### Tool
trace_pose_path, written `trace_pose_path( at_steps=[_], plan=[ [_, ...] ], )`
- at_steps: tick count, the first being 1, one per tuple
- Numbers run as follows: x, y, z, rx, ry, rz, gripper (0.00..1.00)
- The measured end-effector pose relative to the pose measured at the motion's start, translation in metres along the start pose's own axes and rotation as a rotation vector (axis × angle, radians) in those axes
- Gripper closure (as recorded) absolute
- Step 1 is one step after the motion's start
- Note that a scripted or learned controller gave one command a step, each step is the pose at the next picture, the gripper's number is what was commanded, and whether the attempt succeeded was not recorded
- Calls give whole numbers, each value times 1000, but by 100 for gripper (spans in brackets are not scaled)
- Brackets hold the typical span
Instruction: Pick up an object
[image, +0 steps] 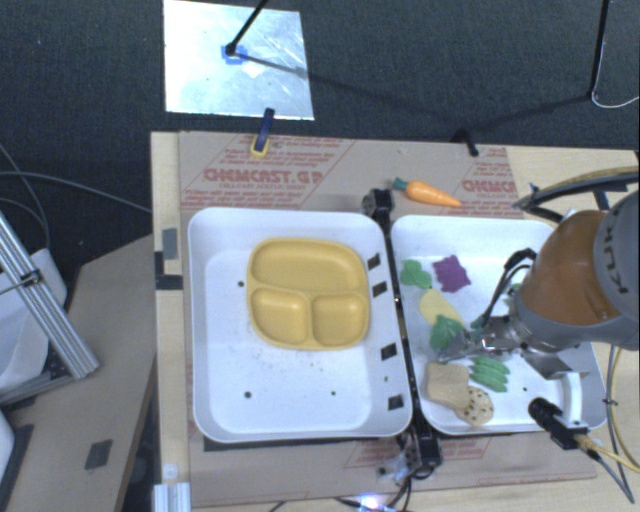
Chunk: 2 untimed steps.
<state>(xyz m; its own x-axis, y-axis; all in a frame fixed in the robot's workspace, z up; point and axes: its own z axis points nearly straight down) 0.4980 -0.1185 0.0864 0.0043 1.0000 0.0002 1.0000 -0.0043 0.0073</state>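
The right bin (500, 232) holds several small toy foods. A light green piece (414, 272) and a purple piece (451, 272) lie toward its back left. In front of them are a yellow piece (437, 305) and a green piece (443, 329). A darker green leafy piece (491, 373), a tan bread slice (446, 382) and a speckled cookie (478, 405) lie near the front wall. My gripper (462, 346) is low in this bin, pointing left, right beside the green piece and just above the bread slice. The arm's orange band (560, 275) sits over the bin's right side.
The left bin (215, 330) holds a yellow divided plate (305, 292). A toy carrot (428, 193) lies on the cardboard behind the bins. A black divider with clips (393, 320) runs between the bins. Cables hang at the front right corner (560, 420).
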Motion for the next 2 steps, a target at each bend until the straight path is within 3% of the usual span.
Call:
trace_pose_path(
  at_steps=[1, 2],
  plan=[
    [-60, 48, -16, -1, -6, -3, 0],
    [-88, -15, 3, 11, -1, 0, 0]
  ],
)
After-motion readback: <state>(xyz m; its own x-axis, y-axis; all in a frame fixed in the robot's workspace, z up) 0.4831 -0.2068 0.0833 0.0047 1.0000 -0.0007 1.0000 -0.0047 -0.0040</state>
